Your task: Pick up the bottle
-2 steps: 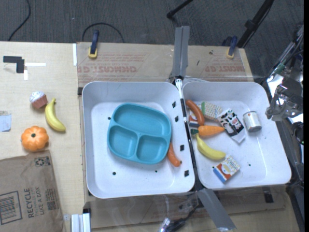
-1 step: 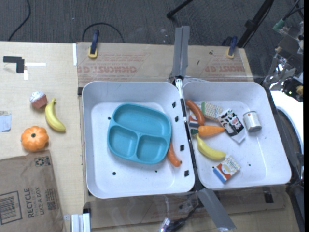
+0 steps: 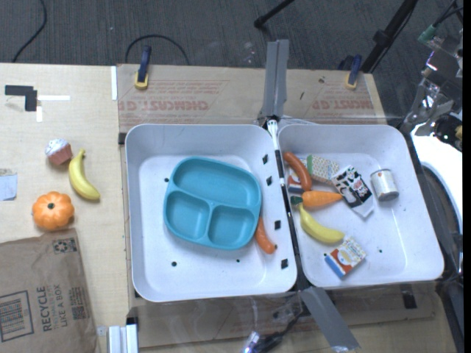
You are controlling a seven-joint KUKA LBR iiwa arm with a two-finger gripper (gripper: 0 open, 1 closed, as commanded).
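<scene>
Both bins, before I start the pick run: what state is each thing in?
Blue divided plate: flat in left bin, compartments bare.
Silver can: on its side, right bin.
Banana: lying flat, right bin.
Carrot: lying flat, beside banana.
Small carton: flat, near front wall.

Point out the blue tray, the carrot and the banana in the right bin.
Blue tray [image 3: 213, 204]: camera view, on the ridge between its compartments.
Carrot [image 3: 321, 198]: camera view, middle of its orange body.
Banana [image 3: 319, 228]: camera view, middle of its yellow curve, in the right bin [image 3: 412, 263].
</scene>
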